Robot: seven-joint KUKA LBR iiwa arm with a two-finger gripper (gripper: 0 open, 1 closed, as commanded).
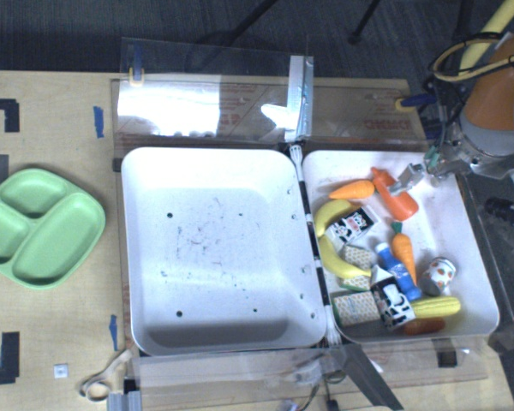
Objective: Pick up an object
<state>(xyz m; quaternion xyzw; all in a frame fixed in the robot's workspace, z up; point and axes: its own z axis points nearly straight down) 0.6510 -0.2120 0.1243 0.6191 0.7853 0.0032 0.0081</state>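
The right bin holds a heap of toy items. Among them are an orange carrot, a red-orange piece, a yellow banana, a black-and-white box, a small carrot, a blue bottle, a spotted white ball and a corn cob. My gripper hangs over the bin's far right corner, just right of the red-orange piece. The grey wrist with its orange band rises behind it. I see nothing held.
The left bin lies beside the right one, and a narrow rim divides them. A green divided plate rests on the bench at far left. A clear plastic panel stands behind the bins. Cables loop near the arm.
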